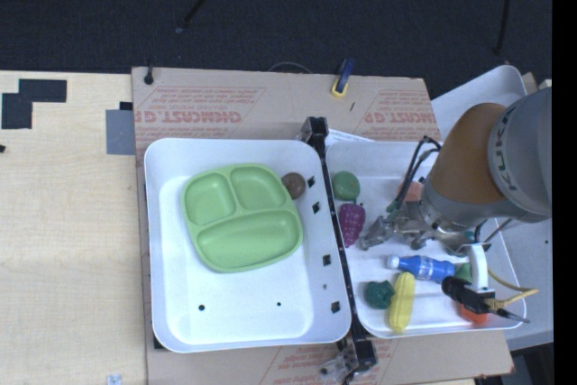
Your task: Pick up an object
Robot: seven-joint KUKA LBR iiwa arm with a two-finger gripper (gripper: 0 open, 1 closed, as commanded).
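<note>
Logging from my remote desk: gripper point(371, 234) low in the right bin point(379, 326), just right of a purple grape bunch point(351, 220); whether its fingers are apart I cannot tell. Green round fruit point(345, 186) beyond it; blue bottle point(425, 267), yellow corn point(401, 301) nearer. Left bin point(171, 302): green divided tray point(242, 216).

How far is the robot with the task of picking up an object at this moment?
Done: the arm has reached into the right bin, and the gripper sits low beside the purple grape bunch. In hand: nothing visible between its fingers. Left: closing on an object, perhaps the grapes or the green ball, and lifting it.
</note>
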